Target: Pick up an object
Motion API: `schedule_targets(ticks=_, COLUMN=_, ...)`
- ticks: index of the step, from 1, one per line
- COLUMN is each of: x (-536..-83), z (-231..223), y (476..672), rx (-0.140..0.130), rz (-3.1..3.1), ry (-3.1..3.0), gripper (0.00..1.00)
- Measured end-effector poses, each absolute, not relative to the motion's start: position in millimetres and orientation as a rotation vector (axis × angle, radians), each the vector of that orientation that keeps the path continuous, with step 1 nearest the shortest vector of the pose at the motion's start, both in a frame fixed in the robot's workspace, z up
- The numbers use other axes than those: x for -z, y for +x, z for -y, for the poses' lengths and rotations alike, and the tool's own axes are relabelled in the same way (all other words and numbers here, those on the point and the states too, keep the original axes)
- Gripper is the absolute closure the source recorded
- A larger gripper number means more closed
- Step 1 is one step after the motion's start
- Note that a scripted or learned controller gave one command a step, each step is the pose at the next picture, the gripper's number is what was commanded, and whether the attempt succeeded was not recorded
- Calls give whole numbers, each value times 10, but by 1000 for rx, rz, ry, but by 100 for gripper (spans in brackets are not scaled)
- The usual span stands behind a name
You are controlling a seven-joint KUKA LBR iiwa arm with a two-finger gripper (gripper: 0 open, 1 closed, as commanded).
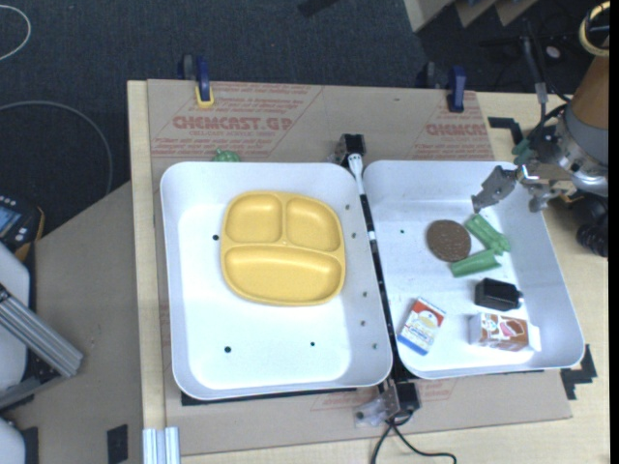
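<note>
The right bin (406,187) holds a brown round disc (448,240), two green pieces (481,245), a small black block (497,293), a white, red and blue carton (422,325) and a brown and white packet (503,332). My gripper (513,193) hangs over the bin's far right corner, just above and behind the green pieces. It is open, with nothing between its fingers (489,190).
The left bin (193,288) holds a yellow divided plate (283,247). A black strip (366,230) runs between the two bins. Clamps (201,83) sit at the cardboard's far edge. Cables and arm hardware (580,162) crowd the right side.
</note>
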State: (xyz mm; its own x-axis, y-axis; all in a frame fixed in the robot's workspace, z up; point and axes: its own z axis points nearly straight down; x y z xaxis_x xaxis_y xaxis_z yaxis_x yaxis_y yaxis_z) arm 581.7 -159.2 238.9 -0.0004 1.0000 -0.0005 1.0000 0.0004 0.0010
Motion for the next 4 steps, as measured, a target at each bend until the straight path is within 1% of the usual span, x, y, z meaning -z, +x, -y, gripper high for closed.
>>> schedule_targets(ticks=1, x=-2500, z=1593, y=5825, rx=-3, rz=-2220, ry=2217, gripper=100)
schedule_targets(ticks=2, x=-2176, z=783, y=5222, rx=5, rz=-2235, ry=2222, gripper=100)
schedule_targets(ticks=3, x=-2264, z=102, y=4769, rx=2, rz=-2234, ry=2219, gripper=100)
schedule_targets(ticks=4, x=-2980, z=-991, y=4799, rx=-14, rz=-2233, ry=2205, gripper=100)
